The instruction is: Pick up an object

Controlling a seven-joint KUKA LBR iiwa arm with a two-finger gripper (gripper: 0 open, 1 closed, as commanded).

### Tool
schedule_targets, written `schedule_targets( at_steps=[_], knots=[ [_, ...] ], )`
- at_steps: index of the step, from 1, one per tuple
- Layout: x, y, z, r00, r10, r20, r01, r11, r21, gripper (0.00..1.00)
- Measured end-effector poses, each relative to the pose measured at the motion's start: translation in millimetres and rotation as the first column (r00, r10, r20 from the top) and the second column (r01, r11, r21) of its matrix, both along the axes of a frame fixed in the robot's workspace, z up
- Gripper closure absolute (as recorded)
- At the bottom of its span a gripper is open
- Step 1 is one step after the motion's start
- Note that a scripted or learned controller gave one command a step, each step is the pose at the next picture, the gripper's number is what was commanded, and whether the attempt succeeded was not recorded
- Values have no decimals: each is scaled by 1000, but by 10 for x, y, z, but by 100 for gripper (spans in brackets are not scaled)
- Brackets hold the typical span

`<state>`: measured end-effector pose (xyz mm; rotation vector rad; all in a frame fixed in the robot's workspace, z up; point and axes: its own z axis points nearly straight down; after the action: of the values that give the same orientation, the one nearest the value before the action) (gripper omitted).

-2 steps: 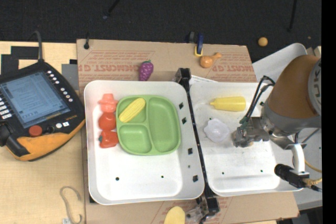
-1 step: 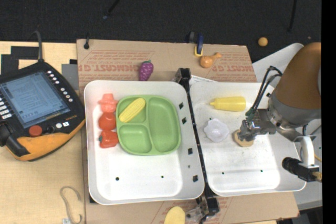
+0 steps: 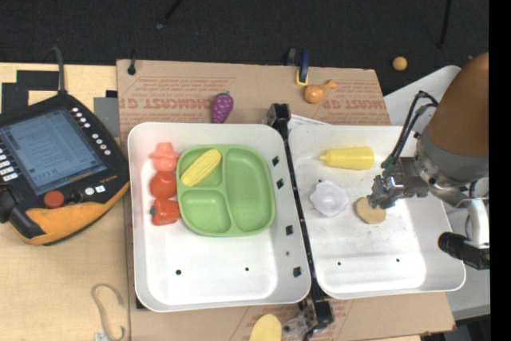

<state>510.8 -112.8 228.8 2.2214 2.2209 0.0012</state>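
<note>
my end effector [image 3: 382, 197] hangs low in the right white bin [image 3: 415, 271], right over the flat round tan cookie-like piece [image 3: 370, 211], because that is my nearest pick; i cannot tell whether it grips anything. the yellow plastic mustard bottle [image 3: 348, 158] lies apart near the bin's far wall.

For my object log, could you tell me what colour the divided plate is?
Green: the divided plate shows best in the camera view.

My bench [image 3: 72, 283] carries a cardboard sheet [image 3: 255, 92] with 2 white bins side by side, the left bin [image 3: 207, 283] and the right bin [image 3: 383, 267]. A teach pendant [image 3: 56, 164] lies at its left.
</note>
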Motion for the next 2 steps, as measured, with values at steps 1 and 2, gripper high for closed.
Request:
schedule_targets(
  at_steps=[1,2],
  knots=[
    [179,481,-97,1000,3,-3,-3,1000,1,100],
    [344,1013,-131,1000,4,-3,-4,1000,2,100]
  ],
)
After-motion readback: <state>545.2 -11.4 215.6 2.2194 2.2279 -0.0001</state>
